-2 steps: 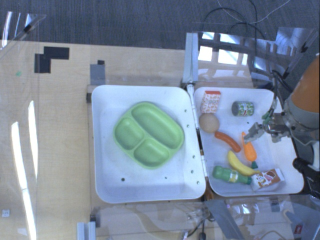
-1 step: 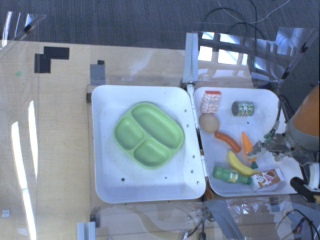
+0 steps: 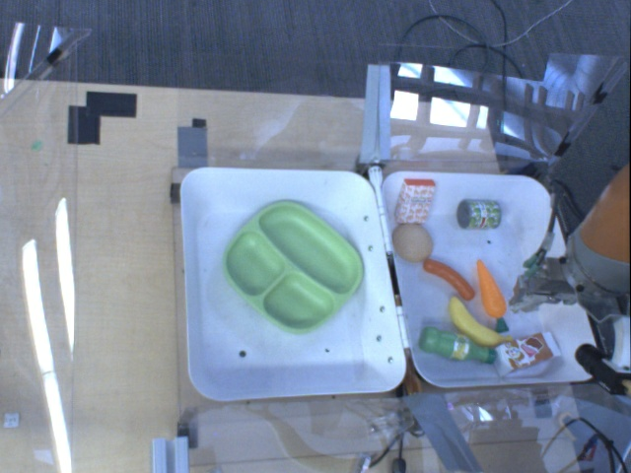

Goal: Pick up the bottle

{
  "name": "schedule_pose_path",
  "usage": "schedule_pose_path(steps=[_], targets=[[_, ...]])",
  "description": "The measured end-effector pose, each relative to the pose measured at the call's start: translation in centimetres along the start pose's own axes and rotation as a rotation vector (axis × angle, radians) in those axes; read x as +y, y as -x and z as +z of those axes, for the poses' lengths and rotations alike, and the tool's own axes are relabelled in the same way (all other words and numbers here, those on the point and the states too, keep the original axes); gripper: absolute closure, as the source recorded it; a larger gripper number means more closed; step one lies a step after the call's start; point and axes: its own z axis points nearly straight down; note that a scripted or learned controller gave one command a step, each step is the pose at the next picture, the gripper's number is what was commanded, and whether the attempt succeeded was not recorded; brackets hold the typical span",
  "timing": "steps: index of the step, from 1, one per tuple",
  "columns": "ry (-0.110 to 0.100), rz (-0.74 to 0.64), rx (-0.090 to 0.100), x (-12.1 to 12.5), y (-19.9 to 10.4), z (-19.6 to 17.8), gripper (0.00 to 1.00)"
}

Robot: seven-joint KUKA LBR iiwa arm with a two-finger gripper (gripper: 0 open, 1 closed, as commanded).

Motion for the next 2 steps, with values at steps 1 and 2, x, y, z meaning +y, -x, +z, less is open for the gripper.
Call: schedule_pose_path(steps=[1,2], targets=[[0.000,0.000,0.000,0.0,0.0,0.0,0.00],[-0.003,0.120,0.001,-1.2,-9.7,3.6,0.00]])
